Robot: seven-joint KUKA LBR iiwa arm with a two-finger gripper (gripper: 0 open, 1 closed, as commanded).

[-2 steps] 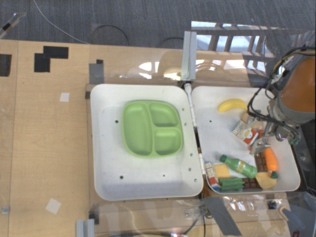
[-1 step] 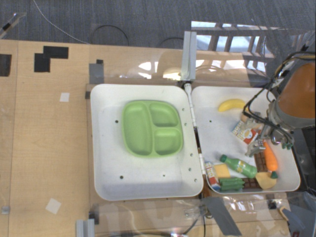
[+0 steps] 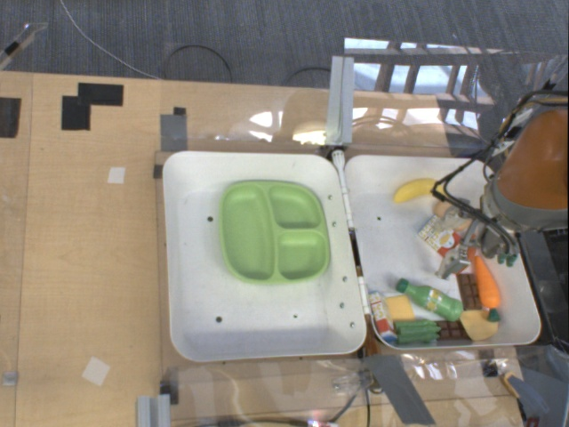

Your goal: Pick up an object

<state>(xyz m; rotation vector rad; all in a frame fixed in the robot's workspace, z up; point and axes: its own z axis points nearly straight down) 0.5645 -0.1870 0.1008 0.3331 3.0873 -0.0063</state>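
Observation:
The right bin [image 3: 382, 238] holds a yellow banana [image 3: 413, 189], a small printed carton [image 3: 438, 233], an orange carrot [image 3: 485, 281], a green bottle [image 3: 432, 299], a brown chocolate bar [image 3: 468, 288] and several small items along its front edge. My gripper [image 3: 462, 256] hangs low over the bin's right half, between the carton and the carrot, its fingertips just above the chocolate bar. The orange wrist band [image 3: 538, 163] covers the bin's far right part.
The left bin [image 3: 191, 238] holds a green divided plate [image 3: 272, 230]. A metal frame [image 3: 418, 65] stands behind the right bin. Cables [image 3: 462, 172] loop off the wrist over the bin. Bare wooden bench [image 3: 80, 238] lies to the left.

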